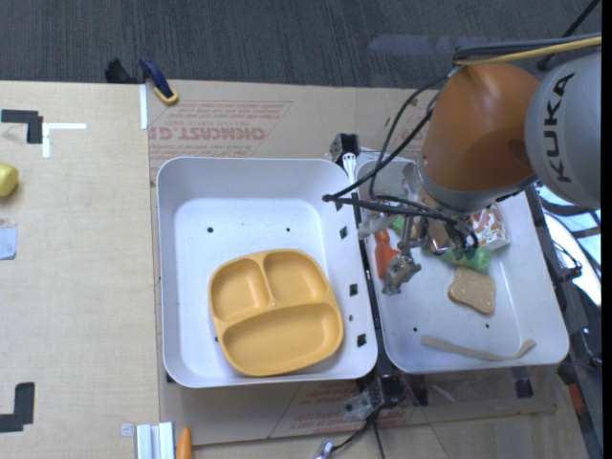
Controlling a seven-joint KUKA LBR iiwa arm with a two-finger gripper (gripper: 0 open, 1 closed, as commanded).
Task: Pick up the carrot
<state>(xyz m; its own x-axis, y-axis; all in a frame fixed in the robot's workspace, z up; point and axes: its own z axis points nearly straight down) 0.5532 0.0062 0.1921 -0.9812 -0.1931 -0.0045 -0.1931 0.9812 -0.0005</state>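
1 fixed camera looks down on the bench [76, 285] from above, at a slant. Its far side is at 12 o'clock, where dark carpet [287, 17] runs across the top. The near side is at 6 o'clock. The view stands well back, far enough to take in both white bins whole: the left bin [172, 256] sits near the centre, the right bin [535, 333] toward 3 o'clock. The arm [483, 132] enters from 3 o'clock and looms large, its orange band nearer the lens than the bins. With 1 view, no second view overlaps it.
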